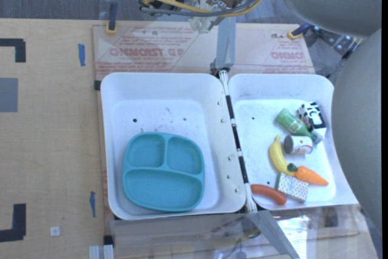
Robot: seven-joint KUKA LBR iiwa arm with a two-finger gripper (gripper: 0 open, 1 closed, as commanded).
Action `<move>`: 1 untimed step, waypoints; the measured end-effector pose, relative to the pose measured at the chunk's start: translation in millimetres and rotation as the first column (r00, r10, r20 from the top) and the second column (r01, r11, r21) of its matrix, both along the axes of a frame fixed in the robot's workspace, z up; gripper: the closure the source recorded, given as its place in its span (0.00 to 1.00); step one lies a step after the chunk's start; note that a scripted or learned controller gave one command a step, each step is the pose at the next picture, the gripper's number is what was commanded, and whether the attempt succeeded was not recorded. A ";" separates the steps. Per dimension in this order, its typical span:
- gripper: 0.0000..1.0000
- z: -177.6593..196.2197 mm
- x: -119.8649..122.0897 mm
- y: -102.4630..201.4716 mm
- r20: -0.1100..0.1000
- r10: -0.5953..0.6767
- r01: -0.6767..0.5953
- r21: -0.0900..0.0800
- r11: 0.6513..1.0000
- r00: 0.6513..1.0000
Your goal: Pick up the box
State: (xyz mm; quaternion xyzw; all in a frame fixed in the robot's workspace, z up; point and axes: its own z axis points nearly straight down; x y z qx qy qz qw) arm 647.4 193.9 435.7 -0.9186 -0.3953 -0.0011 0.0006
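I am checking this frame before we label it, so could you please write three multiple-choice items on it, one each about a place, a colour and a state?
1. Where does the box lie?
A. In the right bin, near its front edge
B. On the teal plate
C. On the wooden bench left of the bins

2. What colour is the divided plate in the left bin?
A. Red
B. Teal
C. Yellow

3. How does the box stand against the gripper?
A. Lifted clear of the bin
B. Clamped at the bin's rim
C. Lying in the bin, far from the gripper

Answers:
1. A: the box lies in the right bin, between the red sausage and the carrot.
2. B: the plate is plainly teal.
3. C: the gripper is up beyond the bins' far edge.
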 end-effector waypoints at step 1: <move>1.00 -136.4 4.6 28.0 -0.002 -0.332 0.332 0.000 0.943 0.943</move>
